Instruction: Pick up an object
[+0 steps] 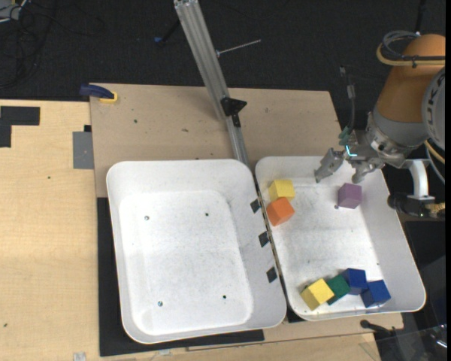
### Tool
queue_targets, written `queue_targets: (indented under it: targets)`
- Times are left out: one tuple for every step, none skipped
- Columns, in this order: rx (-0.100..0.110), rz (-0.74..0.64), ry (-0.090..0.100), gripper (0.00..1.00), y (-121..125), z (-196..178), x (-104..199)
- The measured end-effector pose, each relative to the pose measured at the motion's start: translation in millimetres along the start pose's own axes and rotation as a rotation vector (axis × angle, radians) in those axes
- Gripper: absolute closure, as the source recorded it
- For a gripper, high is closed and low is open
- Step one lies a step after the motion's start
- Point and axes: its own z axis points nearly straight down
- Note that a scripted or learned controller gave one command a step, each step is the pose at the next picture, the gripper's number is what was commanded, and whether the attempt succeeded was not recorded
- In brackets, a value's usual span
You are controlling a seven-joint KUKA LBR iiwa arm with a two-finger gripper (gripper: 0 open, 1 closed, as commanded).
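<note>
1. Nearest to you, the right bin point(406, 265) holds a cluster at its front edge: a yellow block point(316, 292), a green block point(338, 287) and two blue blocks point(355, 278) point(375, 292), packed close together.
2. Further back, against the bin's left wall, you see a yellow cube point(281, 189) sitting just behind an orange cube point(279, 210), the two touching.
3. Toward the back right of the same bin lies a small purple cube point(349, 195), matte, pale violet, resting flat on the floor and standing apart from the others.
4. Just behind it, the gripper point(345, 168) hangs with its fingers spread, released and gripping nothing; the purple cube sits just below the right finger.
5. Beside it, the left bin point(135, 183) lies.
</note>
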Motion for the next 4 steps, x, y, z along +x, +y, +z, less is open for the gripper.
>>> queue_targets:
  targets:
    - [-0.005, -0.003, -0.002, 0.00, 1, -3, 0]
    - [0.000, -0.002, 0.000, 0.00, 6, 44, 7]
    - [0.000, -0.002, -0.001, 0.00, 5, 99, 8]
    - [-0.004, -0.003, -0.002, 1.00, 6, 85, 8]
